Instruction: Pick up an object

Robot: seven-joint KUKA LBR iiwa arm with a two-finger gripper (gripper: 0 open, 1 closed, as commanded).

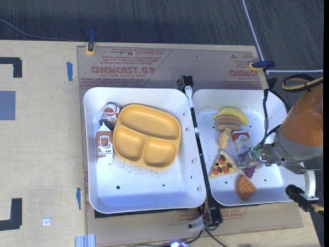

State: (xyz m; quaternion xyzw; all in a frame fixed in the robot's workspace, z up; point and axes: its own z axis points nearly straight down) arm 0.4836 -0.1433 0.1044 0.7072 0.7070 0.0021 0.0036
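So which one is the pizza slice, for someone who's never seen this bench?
Look in the right bin, the one the arm reaches into. Near its left wall, below the hot dog, lies the pizza slice. It is the flat yellow triangle with red dots, unlike the rounded orange-brown lump to its lower right.

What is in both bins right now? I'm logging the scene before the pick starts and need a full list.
Bins: two, white, side by side on the bench.
Divided tray: one, yellow, left bin.
Small packages: two, white with orange-brown print, left bin beside the tray.
Banana: one, yellow, right bin, far side.
Hot dog: one, tan, just below the banana.
Corn cob: one, pale yellow, right bin.
Pizza slice: one, red and yellow, right bin.
Bread-like piece: one, orange-brown, right bin, near edge.
Gripper: one, grey, over the right bin.
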